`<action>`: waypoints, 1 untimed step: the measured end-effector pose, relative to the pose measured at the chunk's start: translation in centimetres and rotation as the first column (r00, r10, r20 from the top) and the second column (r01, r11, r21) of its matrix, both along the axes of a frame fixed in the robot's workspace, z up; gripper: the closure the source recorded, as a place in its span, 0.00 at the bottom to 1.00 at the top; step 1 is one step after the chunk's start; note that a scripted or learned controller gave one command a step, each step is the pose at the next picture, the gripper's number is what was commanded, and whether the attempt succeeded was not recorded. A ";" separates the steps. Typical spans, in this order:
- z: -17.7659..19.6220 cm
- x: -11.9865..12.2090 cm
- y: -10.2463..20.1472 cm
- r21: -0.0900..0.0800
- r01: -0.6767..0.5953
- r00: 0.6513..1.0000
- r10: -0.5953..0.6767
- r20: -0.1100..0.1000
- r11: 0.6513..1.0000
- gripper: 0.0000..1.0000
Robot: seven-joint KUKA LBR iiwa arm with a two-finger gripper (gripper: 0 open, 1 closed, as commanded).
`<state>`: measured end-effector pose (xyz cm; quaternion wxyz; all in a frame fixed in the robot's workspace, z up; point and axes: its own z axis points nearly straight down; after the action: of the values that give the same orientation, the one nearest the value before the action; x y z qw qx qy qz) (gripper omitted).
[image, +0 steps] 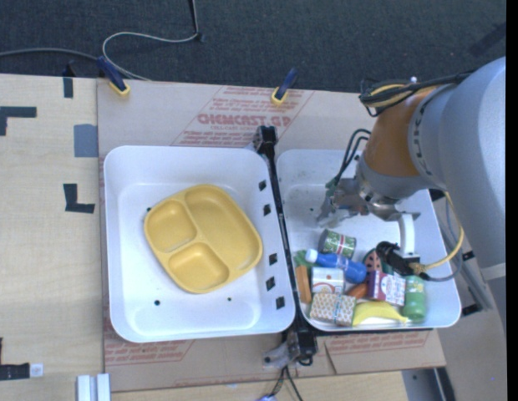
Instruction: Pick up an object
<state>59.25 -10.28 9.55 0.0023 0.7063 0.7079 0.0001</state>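
Observation:
My gripper (331, 210) hangs low over the bare upper part of the right bin (302, 174), under the orange-banded wrist (393, 144). Just below it lies a green can (337, 243) on its side, apart from the gripper. Further down, a pile fills the bin's near end: a blue-and-white bottle (339, 264), an orange carrot (303, 283), a patterned box (332, 308), a yellow banana (381, 314), a red-and-white carton (391, 289) and a green packet (415, 300). I see nothing held in the gripper.
The left bin (125, 249) holds a yellow divided plate (202, 236). A black divider (273, 224) runs between the two bins. A white part and cables (407, 236) hang from the wrist over the pile. Cardboard (234, 119) lies under both bins.

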 end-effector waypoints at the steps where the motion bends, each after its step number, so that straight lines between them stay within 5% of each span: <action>1: 0.0 0.0 0.0 0.000 0.000 1.000 0.000 0.000 1.000 0.00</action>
<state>59.24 -10.28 9.54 0.0021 0.7064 0.7078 0.0001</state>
